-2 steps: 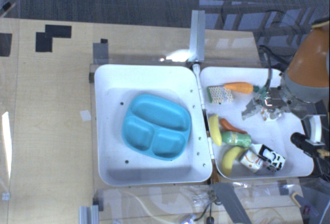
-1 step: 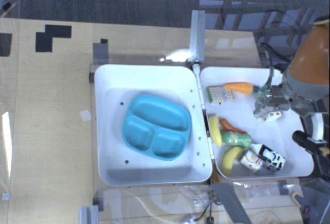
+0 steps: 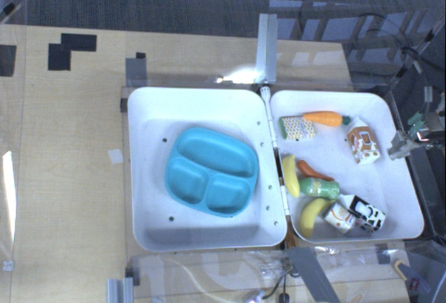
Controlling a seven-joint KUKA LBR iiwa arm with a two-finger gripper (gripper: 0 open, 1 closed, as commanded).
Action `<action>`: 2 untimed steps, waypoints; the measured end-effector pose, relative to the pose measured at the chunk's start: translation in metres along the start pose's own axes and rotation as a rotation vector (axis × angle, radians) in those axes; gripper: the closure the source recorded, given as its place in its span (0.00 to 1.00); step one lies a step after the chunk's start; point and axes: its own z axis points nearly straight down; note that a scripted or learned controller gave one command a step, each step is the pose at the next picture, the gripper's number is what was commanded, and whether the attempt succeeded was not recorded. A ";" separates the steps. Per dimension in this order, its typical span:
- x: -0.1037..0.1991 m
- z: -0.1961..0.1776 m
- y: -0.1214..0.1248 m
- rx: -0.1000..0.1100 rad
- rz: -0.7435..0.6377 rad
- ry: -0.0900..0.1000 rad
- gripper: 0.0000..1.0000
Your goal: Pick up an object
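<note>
Looking down, I see the right bin crowded: one orange carrot by its far wall, two yellow bananas, two small cartons. One blue divided plate fills the left bin. Gripper at the right rim, state unclear.

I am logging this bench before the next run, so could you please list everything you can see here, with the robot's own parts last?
Bins: two, white, side by side on the bench.
Divided plate: one, blue, in the left bin.
Carrot: one, orange, top of the right bin.
Patterned packet: one, green and white, beside the carrot.
Small carton: one, orange and white, right bin's right side.
Bananas: two, yellow, right bin's left side.
Green item: one, between the bananas.
Black-and-white toy: one, right bin's lower corner.
Gripper: one, grey, at the right bin's right edge.
</note>
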 end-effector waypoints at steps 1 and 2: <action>-0.044 0.087 -0.007 0.003 -0.255 0.003 1.00; -0.050 -0.040 0.046 -0.002 -0.367 0.000 1.00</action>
